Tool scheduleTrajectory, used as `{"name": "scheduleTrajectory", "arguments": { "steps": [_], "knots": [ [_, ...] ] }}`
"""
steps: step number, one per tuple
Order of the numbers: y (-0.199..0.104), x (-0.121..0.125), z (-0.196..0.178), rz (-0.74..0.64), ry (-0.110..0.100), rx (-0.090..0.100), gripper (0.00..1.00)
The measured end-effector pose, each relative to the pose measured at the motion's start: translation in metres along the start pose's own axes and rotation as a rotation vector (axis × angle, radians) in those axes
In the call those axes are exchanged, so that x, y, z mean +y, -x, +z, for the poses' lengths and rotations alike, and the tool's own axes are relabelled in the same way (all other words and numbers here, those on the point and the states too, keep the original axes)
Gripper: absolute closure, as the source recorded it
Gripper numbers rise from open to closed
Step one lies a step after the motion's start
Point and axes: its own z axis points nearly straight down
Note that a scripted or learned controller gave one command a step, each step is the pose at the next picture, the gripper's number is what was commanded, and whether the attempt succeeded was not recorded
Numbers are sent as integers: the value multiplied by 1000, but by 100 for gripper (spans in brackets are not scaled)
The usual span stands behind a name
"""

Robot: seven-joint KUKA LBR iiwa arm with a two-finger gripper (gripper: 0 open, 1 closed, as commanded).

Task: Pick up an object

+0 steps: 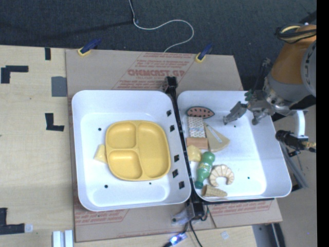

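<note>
Two shallow white bins sit side by side on the counter (31, 138): the left bin (87, 107) holds one yellow divided plate (138, 150) with one pale yellow wedge (99, 153) tucked at its left edge. The right bin (267, 174) holds a cluster along its left side: one oval watermelon slice (199, 111), one wafer-like block (196, 127), one tan triangular wedge (218, 140), one yellow cheese piece (193, 153), one green bottle (203, 169), one croissant (222, 175) and one small tan slice (213, 192). The gripper (248, 111) hovers over the right bin's upper right area, well apart from the cluster, its two fingers spread with nothing between them.
</note>
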Motion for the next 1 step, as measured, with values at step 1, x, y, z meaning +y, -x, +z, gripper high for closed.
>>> {"name": "scheduleTrajectory", "arguments": {
  "steps": [1],
  "knots": [
    [0, 3, -8, -3, 13, -3, 0]
  ]
}}
